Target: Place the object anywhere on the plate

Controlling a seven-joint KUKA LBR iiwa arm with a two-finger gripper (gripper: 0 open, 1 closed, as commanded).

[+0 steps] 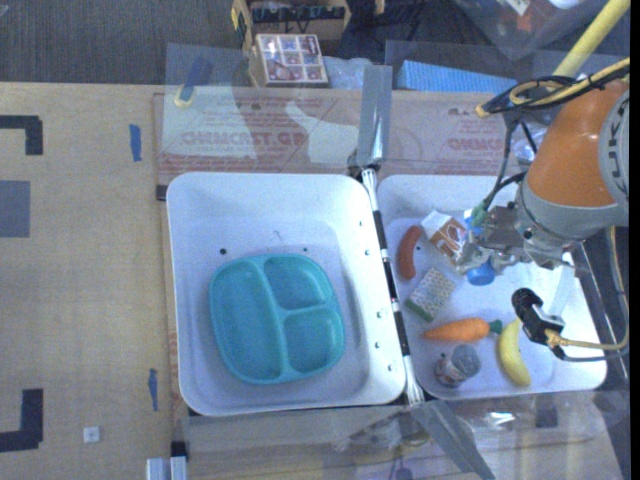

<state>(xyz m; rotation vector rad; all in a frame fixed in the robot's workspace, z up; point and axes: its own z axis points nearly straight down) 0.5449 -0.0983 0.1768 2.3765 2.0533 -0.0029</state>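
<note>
I read "CHEMCRAFT", I think, faintly on the cardboard (pixel 270 133) at twelve o'clock. Two white bins: the left bin (pixel 195 218) carries one teal plate (pixel 277 317). In the right bin (pixel 590 373) I count one sausage (pixel 407 251), one carrot (pixel 458 330), one banana (pixel 513 353), one grater (pixel 432 292) and one small jar (pixel 457 365). The hand (pixel 478 251) sits at that bin's twelve o'clock; I cannot tell its grip.

Teal three-compartment plastic plate (pixel 277 317) lying in the left white bin (pixel 200 218). In the right white bin (pixel 590 373): orange carrot (pixel 457 330), yellow banana (pixel 513 353), reddish sausage (pixel 407 252). Grey gripper (pixel 487 243) low over that bin, beside a small printed carton (pixel 448 238).
</note>
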